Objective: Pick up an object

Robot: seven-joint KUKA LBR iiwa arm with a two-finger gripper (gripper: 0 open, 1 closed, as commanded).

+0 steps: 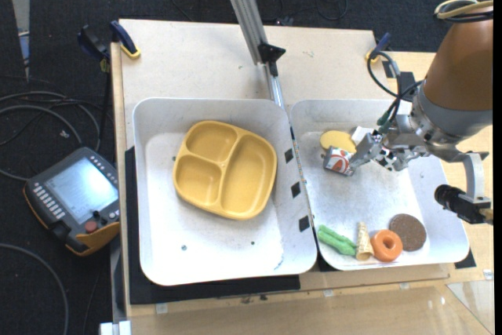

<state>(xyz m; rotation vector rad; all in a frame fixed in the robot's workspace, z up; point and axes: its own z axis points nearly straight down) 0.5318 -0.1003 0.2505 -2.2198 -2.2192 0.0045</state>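
The right bin [439,192] holds several small objects. A small red and white can [338,162] lies on its side near the bin's upper left, just below a yellow lump [336,140]. My gripper [361,154] hangs low over this spot, its tip right beside the can on the can's right. Along the bin's front edge lie a green pod [336,239], a beige cone [362,241], an orange ring [387,245] and a brown disc [408,231]. The grey arm with its orange band [463,67] covers the bin's upper right.
The left bin [157,247] bears a yellow divided plate [226,169]. A slanted metal pole [247,4] meets the bench between the bins. A teach pendant [74,200] lies on the floor at left, among cables.
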